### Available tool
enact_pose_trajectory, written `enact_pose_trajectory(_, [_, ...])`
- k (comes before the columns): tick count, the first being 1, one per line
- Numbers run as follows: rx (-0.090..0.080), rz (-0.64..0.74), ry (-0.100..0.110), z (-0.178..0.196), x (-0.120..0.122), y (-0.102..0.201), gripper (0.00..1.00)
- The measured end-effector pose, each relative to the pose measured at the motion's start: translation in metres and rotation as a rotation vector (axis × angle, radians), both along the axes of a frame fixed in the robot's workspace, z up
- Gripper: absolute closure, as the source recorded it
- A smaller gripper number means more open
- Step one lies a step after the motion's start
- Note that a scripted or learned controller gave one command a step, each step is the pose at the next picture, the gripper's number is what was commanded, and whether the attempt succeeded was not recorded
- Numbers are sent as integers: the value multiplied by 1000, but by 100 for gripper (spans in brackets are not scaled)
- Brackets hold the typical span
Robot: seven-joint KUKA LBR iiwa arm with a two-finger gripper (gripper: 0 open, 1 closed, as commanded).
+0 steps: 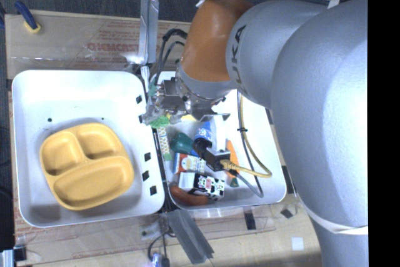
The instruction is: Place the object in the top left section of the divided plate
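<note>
The yellow divided plate [86,163] lies in the left bin [37,84], its two small sections toward the back and its long section toward the front; nothing lies in it. My gripper [159,110] hangs low at the back left corner of the right bin [275,187], close to the wall between the two bins. A small green thing [166,119] shows just under it, and I cannot tell whether it is held. The grey arm with its orange band [212,40] hides the back of the right bin.
In the right bin lie a teal tool [182,143], a blue and white packet [204,132], an orange stick [230,153], a white box with black print [210,184] and a brown piece [189,198]. A metal bracket [149,28] stands behind the bins.
</note>
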State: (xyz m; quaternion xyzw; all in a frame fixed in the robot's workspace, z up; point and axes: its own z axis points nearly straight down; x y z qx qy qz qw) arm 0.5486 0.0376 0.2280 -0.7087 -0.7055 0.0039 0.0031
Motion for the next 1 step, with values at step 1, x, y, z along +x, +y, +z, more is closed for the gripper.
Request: enact_pose_trajectory(1, [0,159,-2,-28,20,90,100])
